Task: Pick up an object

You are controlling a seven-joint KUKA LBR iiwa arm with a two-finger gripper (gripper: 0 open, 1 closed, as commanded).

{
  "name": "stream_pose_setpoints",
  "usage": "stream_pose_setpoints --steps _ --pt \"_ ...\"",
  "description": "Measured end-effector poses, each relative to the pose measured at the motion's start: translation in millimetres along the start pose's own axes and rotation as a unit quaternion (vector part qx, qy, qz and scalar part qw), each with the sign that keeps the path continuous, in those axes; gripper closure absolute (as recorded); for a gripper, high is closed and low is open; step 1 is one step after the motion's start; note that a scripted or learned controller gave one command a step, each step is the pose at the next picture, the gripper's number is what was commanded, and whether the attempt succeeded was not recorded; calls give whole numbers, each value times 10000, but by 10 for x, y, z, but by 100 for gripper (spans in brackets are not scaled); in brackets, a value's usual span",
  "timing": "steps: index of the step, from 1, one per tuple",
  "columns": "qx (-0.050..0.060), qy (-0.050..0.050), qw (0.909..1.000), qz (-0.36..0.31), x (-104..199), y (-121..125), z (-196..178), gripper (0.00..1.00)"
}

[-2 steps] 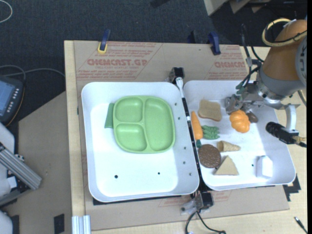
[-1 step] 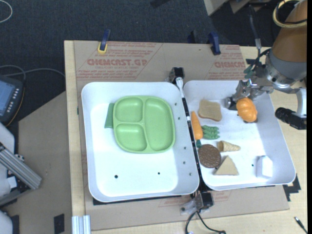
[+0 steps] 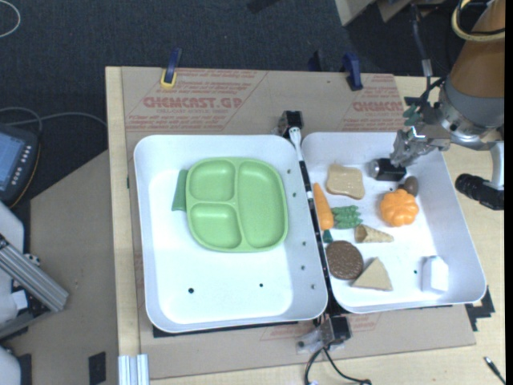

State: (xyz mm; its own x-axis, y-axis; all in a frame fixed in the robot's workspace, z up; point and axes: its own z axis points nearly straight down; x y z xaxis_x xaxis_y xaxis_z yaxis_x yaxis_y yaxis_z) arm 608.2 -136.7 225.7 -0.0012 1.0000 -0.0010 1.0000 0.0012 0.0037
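Your hand hangs over the right bin's far side, just beyond the bread slice and orange pumpkin; you can't tell how open it is or whether it holds anything.

We record bright, even light from above. The left bin and right bin read near-white, with detail washed out on their bottoms. Shadows are soft and faint. The dark floor at 11 o'clock is underexposed. Fine detail is slightly soft throughout. The bench edge at 9 o'clock stays straight.
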Motion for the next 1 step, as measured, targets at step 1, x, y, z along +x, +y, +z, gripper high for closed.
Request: stream_pose_setpoints --steps 1 --pt "31 21 10000 -18 536 -331 -18 100"
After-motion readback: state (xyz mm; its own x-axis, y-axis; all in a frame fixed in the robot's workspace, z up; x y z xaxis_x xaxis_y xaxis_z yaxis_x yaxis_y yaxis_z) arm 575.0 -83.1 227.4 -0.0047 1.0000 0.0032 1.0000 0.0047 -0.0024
